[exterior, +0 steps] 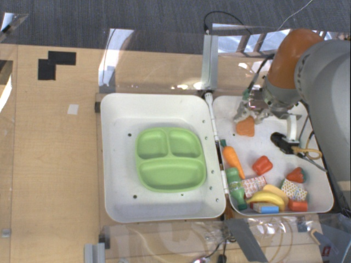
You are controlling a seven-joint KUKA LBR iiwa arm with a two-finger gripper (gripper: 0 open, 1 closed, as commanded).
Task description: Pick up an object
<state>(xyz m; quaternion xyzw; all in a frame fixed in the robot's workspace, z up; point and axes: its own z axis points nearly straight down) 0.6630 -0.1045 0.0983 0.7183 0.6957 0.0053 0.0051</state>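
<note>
My gripper [251, 113] hangs over the back of the right bin [327, 201], at the end of the grey arm with its orange band. An orange wedge-shaped piece [245, 127] lies directly under it, touching or almost touching the tip. Further forward in that bin are a carrot [232, 159], a red pepper [262, 165], a banana [269, 197] and a red fruit [296, 174].
The left bin [118, 201] holds a green divided plate [170, 159]. Patterned blocks [253, 185], a green piece [235, 179] and small red and blue items crowd the right bin's front. A metal post [210, 59] stands behind the divider between the bins.
</note>
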